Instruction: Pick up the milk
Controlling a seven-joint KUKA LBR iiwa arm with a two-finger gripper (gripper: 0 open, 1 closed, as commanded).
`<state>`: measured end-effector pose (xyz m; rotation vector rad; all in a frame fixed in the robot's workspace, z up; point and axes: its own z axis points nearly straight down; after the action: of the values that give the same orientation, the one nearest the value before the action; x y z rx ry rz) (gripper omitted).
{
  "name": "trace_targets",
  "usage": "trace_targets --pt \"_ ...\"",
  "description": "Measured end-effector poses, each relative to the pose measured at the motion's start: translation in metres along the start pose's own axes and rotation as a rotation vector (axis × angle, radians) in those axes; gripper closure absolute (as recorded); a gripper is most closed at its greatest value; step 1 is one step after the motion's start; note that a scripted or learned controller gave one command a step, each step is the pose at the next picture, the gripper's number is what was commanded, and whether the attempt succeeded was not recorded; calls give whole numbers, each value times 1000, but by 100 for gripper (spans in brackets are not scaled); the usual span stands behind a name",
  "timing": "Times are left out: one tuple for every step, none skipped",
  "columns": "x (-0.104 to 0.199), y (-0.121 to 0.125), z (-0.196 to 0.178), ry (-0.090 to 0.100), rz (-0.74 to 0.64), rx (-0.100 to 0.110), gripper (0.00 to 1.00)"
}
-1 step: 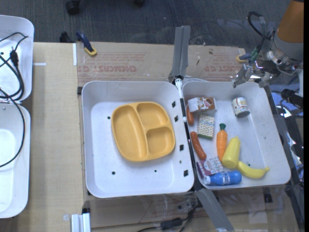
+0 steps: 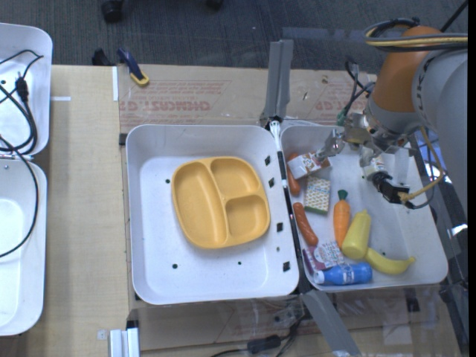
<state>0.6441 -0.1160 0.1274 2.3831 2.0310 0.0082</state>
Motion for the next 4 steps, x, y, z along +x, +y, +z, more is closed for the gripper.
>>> trace_targets --pt "5 -1 11 -8 -131 -35 0" --pt "9 -15 13 3 174 -30 0" --pt "4 -13 21 5 550 -18 0" --pt "4 -14 14 3 547 -12 100"
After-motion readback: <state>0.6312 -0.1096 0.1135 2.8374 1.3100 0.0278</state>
